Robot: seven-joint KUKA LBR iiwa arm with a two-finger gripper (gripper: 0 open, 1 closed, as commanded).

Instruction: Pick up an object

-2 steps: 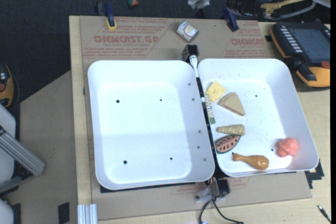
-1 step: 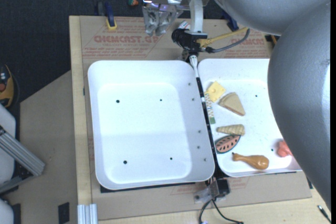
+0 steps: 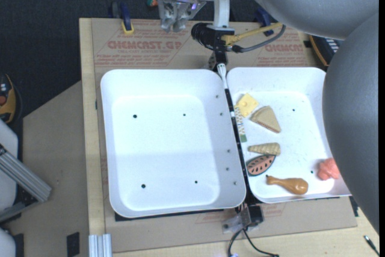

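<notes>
Camera view: I see my hand (image 3: 174, 16) raised above the bench's far edge, nothing between its fingers, which look nearly together. A drumstick (image 3: 289, 184) lies in the right bin (image 3: 301, 82).

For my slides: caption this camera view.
Gripper above the bench, toy food in the right bin: cheese wedge, drumstick.

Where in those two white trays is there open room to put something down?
The left bin offers its whole floor, from its outer wall to the shared divider. In the right bin, bare floor lies along the far rim, above the cheese cube. Its near half is crowded: bread wedge, cone, drumstick, pink piece.
</notes>
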